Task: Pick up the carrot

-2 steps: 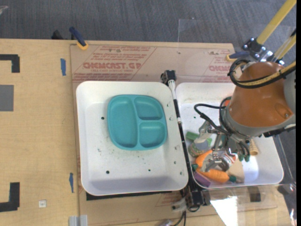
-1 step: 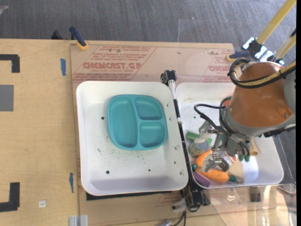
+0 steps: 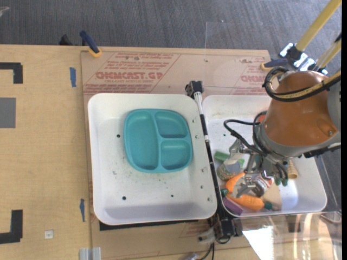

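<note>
We're at the approach/descent step, no grasp yet as far as we can judge. Nearest the camera, carrot (image 3: 251, 201) lies in the right bin (image 3: 309, 199), close to its front wall, in a heap of toy food. A purple piece (image 3: 234, 203) touches its left end; a pale wedge (image 3: 272, 198) sits at its right. Its long axis runs roughly left-right across the view, slightly tilted; which end is the tip we can't tell. A second orange piece (image 3: 232, 183) sits just behind-left, possibly another carrot.

The gripper (image 3: 250, 184) hangs right above the heap, just behind the carrot. Cables and clutter hide its state; we cannot tell.

Next move, in our judgement: shift slightly forward, close across the carrot's short axis, and avoid the neighbours.

Further back, the left bin (image 3: 103, 145) holds a teal divided plate (image 3: 158, 140).
</note>
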You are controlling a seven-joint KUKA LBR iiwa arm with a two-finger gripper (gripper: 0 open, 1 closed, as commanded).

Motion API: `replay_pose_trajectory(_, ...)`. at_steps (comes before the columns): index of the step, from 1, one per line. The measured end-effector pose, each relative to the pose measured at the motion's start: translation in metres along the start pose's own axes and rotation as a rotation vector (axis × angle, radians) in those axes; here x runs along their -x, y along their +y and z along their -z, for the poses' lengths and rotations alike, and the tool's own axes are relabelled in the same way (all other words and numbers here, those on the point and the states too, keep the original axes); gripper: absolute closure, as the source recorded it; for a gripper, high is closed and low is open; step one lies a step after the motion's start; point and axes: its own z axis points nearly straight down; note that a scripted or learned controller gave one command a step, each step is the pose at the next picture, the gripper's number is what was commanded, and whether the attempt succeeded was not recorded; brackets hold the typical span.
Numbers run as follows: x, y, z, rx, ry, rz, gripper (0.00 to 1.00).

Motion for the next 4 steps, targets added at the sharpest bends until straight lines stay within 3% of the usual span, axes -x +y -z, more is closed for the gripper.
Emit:
replay_pose_trajectory(1,0.0,0.0,0.0,0.0,0.0,0.0,0.0)
replay_pose_trajectory(2,0.0002,-0.0021,0.0001,0.0,-0.001,0.213,0.0)
replay_pose_trajectory(4,0.0002,-0.002,0.0001,0.0,-0.001,0.214,0.0)
